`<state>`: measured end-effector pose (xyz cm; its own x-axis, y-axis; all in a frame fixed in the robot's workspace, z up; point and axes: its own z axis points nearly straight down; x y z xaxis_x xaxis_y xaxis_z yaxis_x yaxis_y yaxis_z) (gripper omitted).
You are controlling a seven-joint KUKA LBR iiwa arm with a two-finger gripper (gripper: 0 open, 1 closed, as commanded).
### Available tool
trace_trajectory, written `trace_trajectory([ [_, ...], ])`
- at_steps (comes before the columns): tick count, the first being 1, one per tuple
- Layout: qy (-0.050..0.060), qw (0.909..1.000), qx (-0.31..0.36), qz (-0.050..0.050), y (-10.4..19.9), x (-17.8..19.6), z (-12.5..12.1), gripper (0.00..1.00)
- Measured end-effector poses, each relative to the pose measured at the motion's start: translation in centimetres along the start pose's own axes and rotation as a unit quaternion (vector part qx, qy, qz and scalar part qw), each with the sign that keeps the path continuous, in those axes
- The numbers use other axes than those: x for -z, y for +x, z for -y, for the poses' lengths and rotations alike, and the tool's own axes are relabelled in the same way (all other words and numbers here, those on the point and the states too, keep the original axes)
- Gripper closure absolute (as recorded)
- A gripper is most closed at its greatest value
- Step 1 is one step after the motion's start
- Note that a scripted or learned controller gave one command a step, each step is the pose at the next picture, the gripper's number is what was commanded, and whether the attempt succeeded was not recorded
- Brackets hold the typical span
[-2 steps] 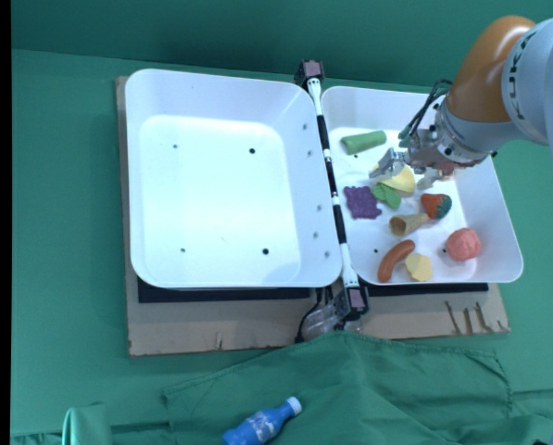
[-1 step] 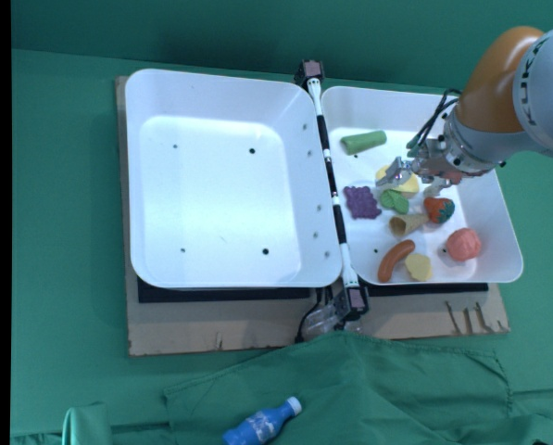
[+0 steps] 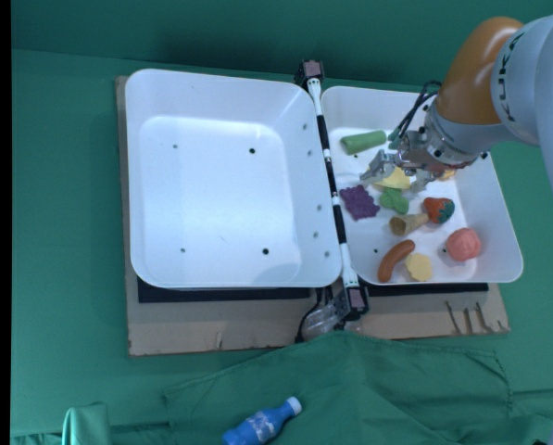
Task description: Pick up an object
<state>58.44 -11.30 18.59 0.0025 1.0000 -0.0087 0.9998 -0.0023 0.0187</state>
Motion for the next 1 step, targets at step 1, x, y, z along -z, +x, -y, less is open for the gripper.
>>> trace_trajectory([
  [1, -0.002, 1.0000, -0.001, -0.001, -0.05, 0.16, 4.52, 0.00],
])
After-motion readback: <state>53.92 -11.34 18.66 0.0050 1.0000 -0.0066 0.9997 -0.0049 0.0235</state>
